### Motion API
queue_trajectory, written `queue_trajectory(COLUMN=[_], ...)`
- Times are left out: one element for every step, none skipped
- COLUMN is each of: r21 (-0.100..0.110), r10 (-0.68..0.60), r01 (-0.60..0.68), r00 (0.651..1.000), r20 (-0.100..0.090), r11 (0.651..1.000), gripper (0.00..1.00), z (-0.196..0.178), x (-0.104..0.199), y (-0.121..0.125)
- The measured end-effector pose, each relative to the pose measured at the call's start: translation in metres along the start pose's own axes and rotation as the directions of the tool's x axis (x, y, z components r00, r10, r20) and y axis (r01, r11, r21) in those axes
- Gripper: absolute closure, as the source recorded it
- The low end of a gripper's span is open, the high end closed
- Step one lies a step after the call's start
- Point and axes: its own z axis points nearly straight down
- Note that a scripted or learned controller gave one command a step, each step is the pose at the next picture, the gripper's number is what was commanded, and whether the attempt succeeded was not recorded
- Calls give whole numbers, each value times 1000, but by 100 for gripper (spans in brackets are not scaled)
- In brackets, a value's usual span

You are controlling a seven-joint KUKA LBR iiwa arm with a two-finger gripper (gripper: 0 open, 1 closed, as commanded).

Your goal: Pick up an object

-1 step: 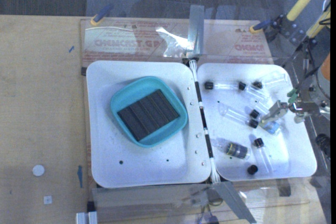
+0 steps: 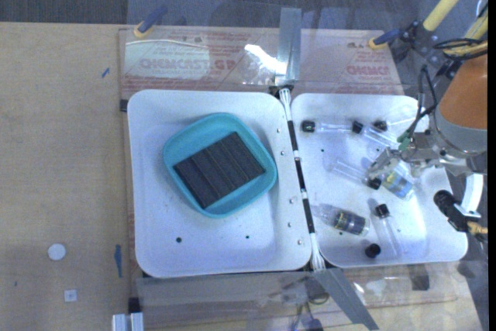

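Camera view: gripper [image 2: 385,163] sat low among clear vials [image 2: 345,220] in right bin [image 2: 434,244]; grip state could not be determined.

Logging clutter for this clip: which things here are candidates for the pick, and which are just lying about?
Job:
gripper over the right bin
clear vials with black caps scattered in that bin

Lying about:
teal tray holding dark slabs in the left bin
white disc on the bench
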Motion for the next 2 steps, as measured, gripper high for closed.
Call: queue_trajectory(r21=[-3, -4], r10=[-18, -16], r01=[18, 16], r00=[1000, 1000], r20=[2, 3], r11=[1000, 1000], gripper=[0, 100], z=[41, 32], x=[-17, -18], y=[3, 3])
